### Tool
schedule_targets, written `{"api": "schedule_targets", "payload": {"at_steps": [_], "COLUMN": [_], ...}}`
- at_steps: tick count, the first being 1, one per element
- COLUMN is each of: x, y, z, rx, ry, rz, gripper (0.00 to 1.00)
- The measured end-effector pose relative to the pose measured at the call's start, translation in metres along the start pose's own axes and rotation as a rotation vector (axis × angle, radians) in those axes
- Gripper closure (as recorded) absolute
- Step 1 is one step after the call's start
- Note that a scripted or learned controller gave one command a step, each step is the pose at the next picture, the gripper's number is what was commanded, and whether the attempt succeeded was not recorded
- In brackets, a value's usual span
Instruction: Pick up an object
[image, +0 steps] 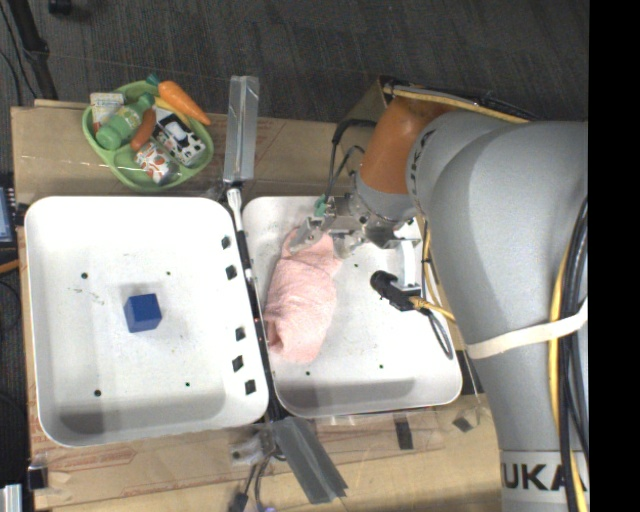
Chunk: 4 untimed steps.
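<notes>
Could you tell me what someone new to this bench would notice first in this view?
The big grey arm fills the right side, its gripper down at the top of a pink cloth lying in the right bin. A lone blue cube sits in the left bin, and a green bowl of toy food stands above it.

Floor (200, 40) up top is dark grey, looks like carpet, with some black cables at the far left. The surface (300, 135) is plain brown wood or cardboard. A green bowl (110, 165) of toy food sits on its back left corner. Lighting's pretty even.
</notes>
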<state>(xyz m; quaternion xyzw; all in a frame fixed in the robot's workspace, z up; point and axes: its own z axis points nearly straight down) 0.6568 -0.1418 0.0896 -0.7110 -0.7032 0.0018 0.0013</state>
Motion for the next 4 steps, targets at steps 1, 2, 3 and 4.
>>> {"api": "schedule_targets", "payload": {"at_steps": [1, 2, 3, 4], "x": [0.049, 0.049, 0.049, 0.085], "y": [-0.001, -0.001, -0.002, -0.001], "z": [0.002, 0.002, -0.004, -0.133], "rx": [0.004, 0.004, 0.010, 0.000], "ry": [0.002, 0.002, 0.002, -0.001], "rz": [-0.197, -0.197, -0.202, -0.236], "gripper": [0.00, 0.00, 1.00, 1.00]}}
